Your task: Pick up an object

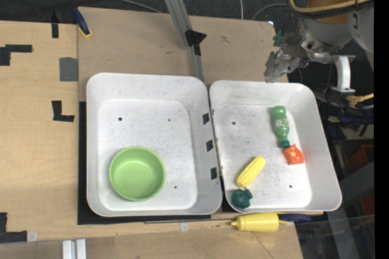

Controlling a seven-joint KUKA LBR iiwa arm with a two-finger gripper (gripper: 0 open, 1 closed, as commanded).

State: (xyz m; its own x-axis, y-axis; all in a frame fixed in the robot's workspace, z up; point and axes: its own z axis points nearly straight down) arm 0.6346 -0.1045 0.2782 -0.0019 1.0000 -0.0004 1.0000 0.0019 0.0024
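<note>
gripper (276, 66) above right bin's far rim, finger state unclear | nearest: green bottle (280, 124) | descend centred, align with its length

No readable text, labels, brand names, numbers or signs appear anywhere in the scene. The small green plastic bottle (280, 122), lying at about two o'clock in the right-hand shallow white bin (316, 148), carries pale markings on its body, but they are too blurred to read.
</note>
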